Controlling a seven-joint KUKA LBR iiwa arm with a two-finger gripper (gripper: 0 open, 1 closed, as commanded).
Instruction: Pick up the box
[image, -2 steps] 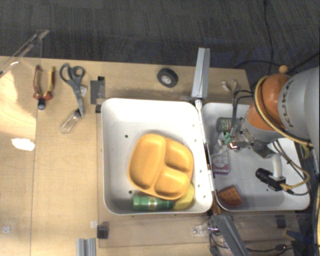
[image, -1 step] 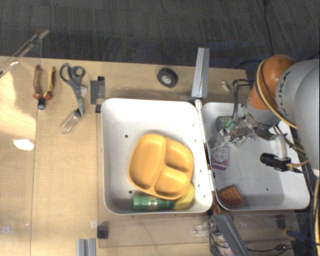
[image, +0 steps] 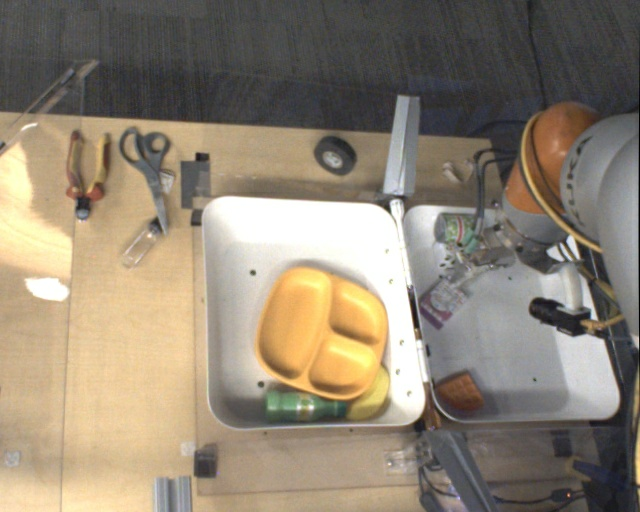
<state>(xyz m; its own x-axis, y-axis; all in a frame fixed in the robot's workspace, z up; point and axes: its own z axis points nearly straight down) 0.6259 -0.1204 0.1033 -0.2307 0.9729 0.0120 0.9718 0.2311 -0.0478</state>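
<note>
A small pale box with a purple edge (image: 438, 300) lies tilted near the left wall of the right bin (image: 540, 395). My gripper (image: 464, 264) hangs just above and to the right of it, reaching in from the grey arm with the orange band (image: 545, 160) at the upper right. Whether the gripper touches the box cannot be told; the box seems to rest on the bin floor.
A green-and-white can (image: 457, 228) lies in the right bin's top left corner, and a brown-orange object (image: 461, 391) at its bottom left. The left bin (image: 230, 300) holds a yellow divided tray (image: 322, 331), a green bottle (image: 298, 405) and a yellow-green item (image: 372, 398). Scissors (image: 150, 165) and pliers (image: 85, 170) lie on the bench.
</note>
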